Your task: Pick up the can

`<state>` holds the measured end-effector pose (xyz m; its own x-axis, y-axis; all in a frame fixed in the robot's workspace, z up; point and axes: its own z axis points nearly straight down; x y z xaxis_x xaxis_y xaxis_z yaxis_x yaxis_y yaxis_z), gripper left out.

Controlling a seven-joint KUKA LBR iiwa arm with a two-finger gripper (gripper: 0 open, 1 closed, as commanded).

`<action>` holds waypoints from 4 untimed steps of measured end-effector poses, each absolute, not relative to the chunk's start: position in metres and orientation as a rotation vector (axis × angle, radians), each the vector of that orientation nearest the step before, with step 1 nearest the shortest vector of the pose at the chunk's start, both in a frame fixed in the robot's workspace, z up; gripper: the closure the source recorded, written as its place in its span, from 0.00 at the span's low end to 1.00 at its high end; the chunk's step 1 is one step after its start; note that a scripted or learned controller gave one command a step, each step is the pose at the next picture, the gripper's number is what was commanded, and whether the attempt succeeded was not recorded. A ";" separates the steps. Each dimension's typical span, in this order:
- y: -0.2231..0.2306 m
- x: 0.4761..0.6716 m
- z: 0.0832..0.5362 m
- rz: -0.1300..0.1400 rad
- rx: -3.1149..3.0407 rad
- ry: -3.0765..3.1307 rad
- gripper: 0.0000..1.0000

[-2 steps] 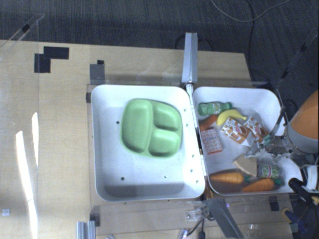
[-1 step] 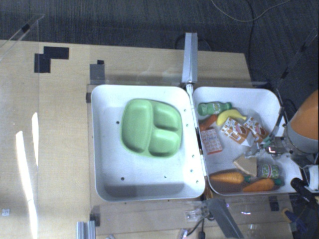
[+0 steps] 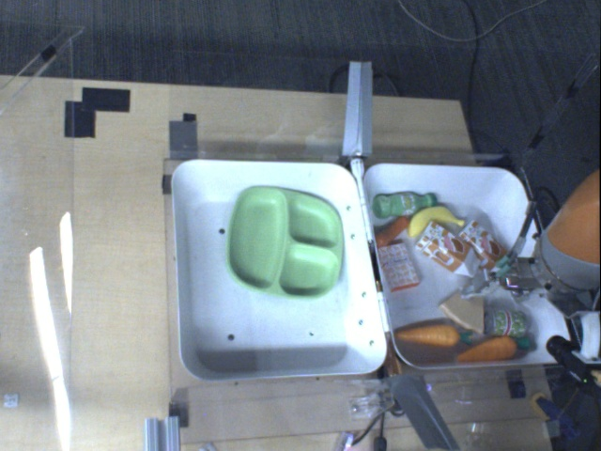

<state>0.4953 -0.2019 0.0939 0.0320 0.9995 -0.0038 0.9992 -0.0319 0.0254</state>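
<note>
Looking down, you see the wide tan table first, with two white bins side by side on it. The left bin holds a big green tray with three parts. The right bin is full of small things. Your grey arm with its orange band comes in from the right, over the right bin's edge. At the top of that bin lies a green bottle, with a yellow banana just below it. Next to the banana are some red and white packets and a small pink card. Two orange carrots lie along the bottom wall. The can lies on its side near the bottom right corner, just above the right carrot. The fingers sit low in the bin, a little above the can and near the packets. You cannot tell if they are spread or pressed together; they are too small and blurry. Nothing shows between them.
</note>
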 end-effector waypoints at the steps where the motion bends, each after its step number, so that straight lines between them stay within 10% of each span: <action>1: -0.203 0.496 0.094 0.024 2.241 2.175 0.00; 4: -0.204 0.495 0.094 0.025 2.222 2.197 0.00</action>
